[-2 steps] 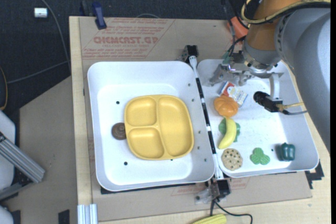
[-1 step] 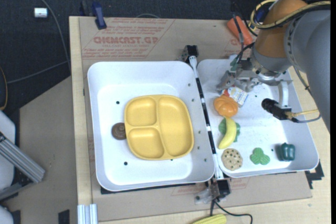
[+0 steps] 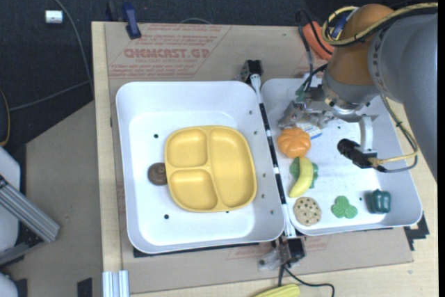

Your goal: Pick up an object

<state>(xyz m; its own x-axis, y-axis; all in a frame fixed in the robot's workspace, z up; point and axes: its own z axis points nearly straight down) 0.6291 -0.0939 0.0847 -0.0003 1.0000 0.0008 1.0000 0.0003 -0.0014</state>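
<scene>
Right bin [image 3: 396,209] held pumpkin [image 3: 293,142], banana [image 3: 302,177], cookie [image 3: 306,210]; end effector [image 3: 310,114] hovered just above pumpkin, finger state impossible to tell; left bin [image 3: 132,142] held yellow tray [image 3: 209,168].

The grey arm's hand [image 3: 304,115] hangs low in the right white bin [image 3: 398,149], just above a small orange plastic pumpkin [image 3: 293,142]; a yellow divided plate [image 3: 208,168] lies in the left white bin [image 3: 139,149].

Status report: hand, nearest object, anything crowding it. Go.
Hand low in right bin, grip unreadable. Orange pumpkin just below it, not held. Banana close beside pumpkin.
</scene>
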